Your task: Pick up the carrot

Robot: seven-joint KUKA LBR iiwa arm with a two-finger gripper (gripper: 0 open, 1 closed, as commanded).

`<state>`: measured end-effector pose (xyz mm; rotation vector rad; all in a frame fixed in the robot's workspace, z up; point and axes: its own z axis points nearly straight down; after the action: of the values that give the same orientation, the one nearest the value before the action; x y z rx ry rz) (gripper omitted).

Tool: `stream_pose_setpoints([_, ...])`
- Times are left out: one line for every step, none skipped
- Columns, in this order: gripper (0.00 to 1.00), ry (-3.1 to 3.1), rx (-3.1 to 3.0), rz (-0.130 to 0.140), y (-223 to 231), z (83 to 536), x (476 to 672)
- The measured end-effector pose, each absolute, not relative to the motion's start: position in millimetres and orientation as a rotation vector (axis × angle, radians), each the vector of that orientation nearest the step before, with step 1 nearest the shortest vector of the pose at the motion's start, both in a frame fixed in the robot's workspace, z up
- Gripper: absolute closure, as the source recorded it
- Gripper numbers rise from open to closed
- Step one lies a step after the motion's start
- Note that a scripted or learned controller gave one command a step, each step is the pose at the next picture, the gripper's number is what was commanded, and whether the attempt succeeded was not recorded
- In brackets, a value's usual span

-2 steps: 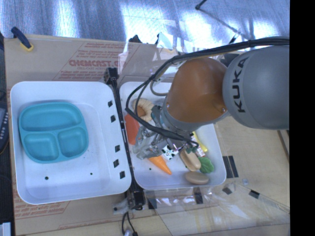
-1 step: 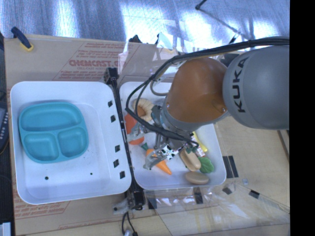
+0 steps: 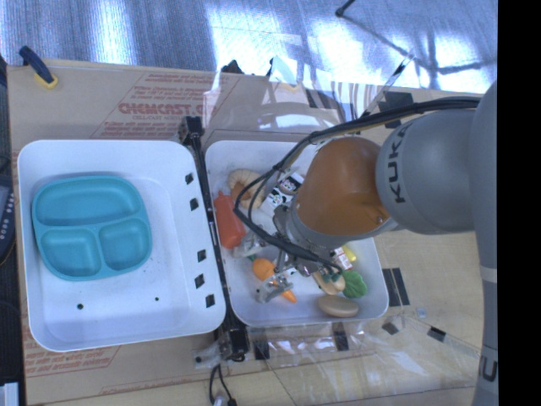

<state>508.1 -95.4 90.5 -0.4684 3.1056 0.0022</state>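
The long orange-red piece that looks like the carrot (image 3: 226,221) lies along the left wall of the right bin (image 3: 254,152), pointing towards the front. My gripper (image 3: 275,288) hangs low over the front middle of that bin, below the orange band of the arm (image 3: 338,189). It is to the right of and nearer than the carrot, and apart from it. A round orange ball (image 3: 264,268) and a small orange bit (image 3: 290,295) lie right beside the gripper. The arm hides the middle of the bin.
Also in the right bin are a beige piece (image 3: 243,178) at the back, a green vegetable (image 3: 354,283), a tan oval piece (image 3: 338,307) and a yellow item (image 3: 343,256). The left bin (image 3: 118,315) holds a blue divided plate (image 3: 90,226).
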Motion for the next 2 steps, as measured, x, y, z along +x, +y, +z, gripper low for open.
stream_pose_setpoints([1.00,3.105,-0.481,0.004,-93,99,508.7])
stream_pose_setpoints([1.00,3.003,-0.921,0.000,-164,104,501.8])
